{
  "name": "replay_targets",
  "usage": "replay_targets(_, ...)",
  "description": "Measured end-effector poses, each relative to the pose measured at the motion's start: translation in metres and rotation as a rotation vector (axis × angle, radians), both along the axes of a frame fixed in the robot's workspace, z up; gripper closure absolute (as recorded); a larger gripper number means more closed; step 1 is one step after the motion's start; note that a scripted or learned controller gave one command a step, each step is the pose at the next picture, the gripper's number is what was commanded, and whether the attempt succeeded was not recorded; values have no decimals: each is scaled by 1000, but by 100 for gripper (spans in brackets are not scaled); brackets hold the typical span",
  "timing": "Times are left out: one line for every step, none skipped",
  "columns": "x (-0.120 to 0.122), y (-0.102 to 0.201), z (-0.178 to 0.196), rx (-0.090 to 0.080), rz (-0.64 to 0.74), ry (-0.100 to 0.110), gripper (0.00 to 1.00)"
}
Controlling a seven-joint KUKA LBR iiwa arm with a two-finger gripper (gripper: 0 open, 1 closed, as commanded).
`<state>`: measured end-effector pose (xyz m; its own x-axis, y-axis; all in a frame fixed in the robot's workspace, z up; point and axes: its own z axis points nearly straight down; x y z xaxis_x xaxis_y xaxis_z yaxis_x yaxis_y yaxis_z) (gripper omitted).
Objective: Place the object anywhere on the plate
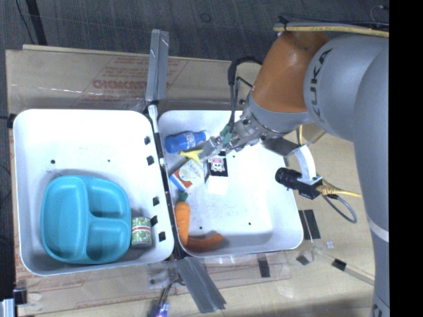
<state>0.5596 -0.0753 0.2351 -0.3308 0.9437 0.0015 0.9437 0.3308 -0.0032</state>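
Note:
A light blue divided plate [86, 218] lies in the left bin [79, 127], toward its front. My gripper [215, 150] hangs over the upper middle of the right bin [264, 197], reaching in from the right. Just under its tip sit a small black box with a white picture [219, 166] and a white piece [217, 184] below that. To the gripper's left lie a blue bottle [184, 140], a yellow item [192, 155] and a white and red packet [188, 174]. Whether anything sits in the gripper I cannot make out.
A small green can [141, 232] stands against the plate's right edge. An orange carrot [182, 219] and a brown sausage-like piece [205, 242] lie in the right bin's front left corner. A metal divider [156, 111] separates the bins. A black cable plug [295, 180] hangs over the right rim.

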Motion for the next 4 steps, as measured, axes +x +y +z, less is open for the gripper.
replay_targets(-30, 81, -45, 0, 18, 2, 100)
replay_targets(-29, 81, -45, -1, 17, 1, 0)
replay_targets(-72, 159, -44, -1, 75, 1, 0)
replay_targets(-79, 218, -127, 2, 245, -15, 0)
